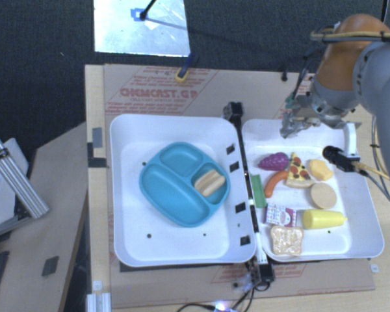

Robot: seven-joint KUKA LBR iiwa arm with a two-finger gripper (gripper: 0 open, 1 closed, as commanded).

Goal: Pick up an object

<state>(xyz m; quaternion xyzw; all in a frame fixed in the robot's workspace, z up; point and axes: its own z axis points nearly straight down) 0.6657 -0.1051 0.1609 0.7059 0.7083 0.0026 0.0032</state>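
Toys crowd the right bin (361, 242); purple grapes (273, 161) lie nearest, at five o'clock below the tool (291, 130), whose grip state I cannot tell. Best approach: descend vertically, centred over one item, clear of the orange carrot (273, 183) touching it.

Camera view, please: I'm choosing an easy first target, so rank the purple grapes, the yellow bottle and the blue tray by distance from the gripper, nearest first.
1. Purple grapes: just below the gripper, at the right bin's upper left.
2. Yellow bottle: lower in the same bin, toward its front.
3. Blue tray: in the left bin, across the divider.
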